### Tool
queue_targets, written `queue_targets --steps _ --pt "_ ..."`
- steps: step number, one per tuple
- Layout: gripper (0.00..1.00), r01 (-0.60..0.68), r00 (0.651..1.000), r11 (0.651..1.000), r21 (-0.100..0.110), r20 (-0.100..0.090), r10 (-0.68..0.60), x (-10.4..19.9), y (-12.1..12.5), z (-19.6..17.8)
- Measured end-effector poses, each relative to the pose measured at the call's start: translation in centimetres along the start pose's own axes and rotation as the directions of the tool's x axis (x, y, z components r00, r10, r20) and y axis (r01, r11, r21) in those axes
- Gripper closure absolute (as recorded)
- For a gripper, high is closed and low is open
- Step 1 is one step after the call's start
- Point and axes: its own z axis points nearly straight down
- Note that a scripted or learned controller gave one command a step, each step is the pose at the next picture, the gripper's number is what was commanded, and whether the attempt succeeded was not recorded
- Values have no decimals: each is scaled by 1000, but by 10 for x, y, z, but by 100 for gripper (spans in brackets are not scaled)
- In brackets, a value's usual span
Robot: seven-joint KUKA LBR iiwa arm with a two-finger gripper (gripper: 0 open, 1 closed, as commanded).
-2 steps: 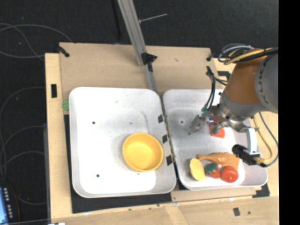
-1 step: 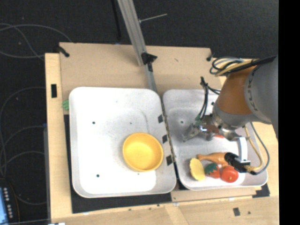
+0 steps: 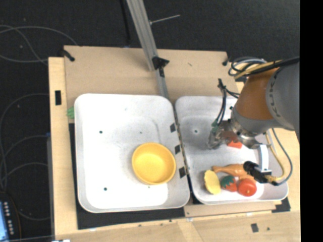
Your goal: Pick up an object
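The arm (image 3: 262, 102) comes in from the right, and the gripper (image 3: 218, 137) is low over the right bin (image 3: 194, 110), near its middle. It looks like the approach/descent step, w/ nothing lifted yet. Can't tell how the gripper is set or whether it has hold of anything; it's a dark blur from above, w/ the wrist covering it.

The objects to pick are in the right bin. A small red block (image 3: 234, 144) sits just beside the gripper, part-hidden under the wrist. At the near edge there's a cluster: lemon (image 3: 212, 182), orange carrot-like piece (image 3: 231, 169) and tomato (image 3: 247, 187), close together and prob. touching.

Next move, as I judge it: settle on one item, line up over it, go down and close. The red block is nearest. The cluster is harder, since packed items and the bin wall crowd the grasp.

Other stuff: a yellow bowl (image 3: 153, 163) is in the left bin (image 3: 101, 120), well apart and no obstacle. Cables (image 3: 275, 160) hang off the wrist near the tomato and could snag.
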Motion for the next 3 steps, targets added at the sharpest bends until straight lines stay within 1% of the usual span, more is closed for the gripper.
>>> queue_targets --steps 1,2,3 --pt "100 11 1000 1000 -3 0 -11 2 5 -44" --pt "100 12 1000 1000 -6 1 -12 8 12 -105" --pt "100 12 1000 1000 -5 1 -12 7 14 -159"
